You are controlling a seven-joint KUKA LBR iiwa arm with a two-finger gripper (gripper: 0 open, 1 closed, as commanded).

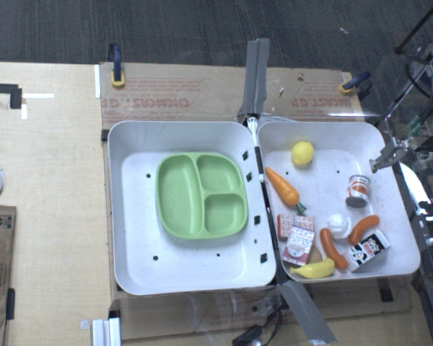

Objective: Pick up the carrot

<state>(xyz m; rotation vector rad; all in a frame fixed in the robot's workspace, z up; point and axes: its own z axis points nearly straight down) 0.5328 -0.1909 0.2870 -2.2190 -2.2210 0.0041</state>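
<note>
The carrot [282, 186] is orange with a small green stem end. It lies slantwise in the right bin [390, 269], close to the bin's left wall, with its stem end pointing down-right. Nothing touches it from above. Neither the arm nor its gripper appears over either bin; only dark gear and cables show at the right edge of the view.
Sharing the right bin are a yellow lemon [302, 153], a small can [358, 189], two red sausages [364, 229] [331, 248], a banana [314, 269], small cartons [296, 236] [366, 251] and a white object [337, 224]. The left bin [130, 265] holds a green divided plate [202, 194].
</note>
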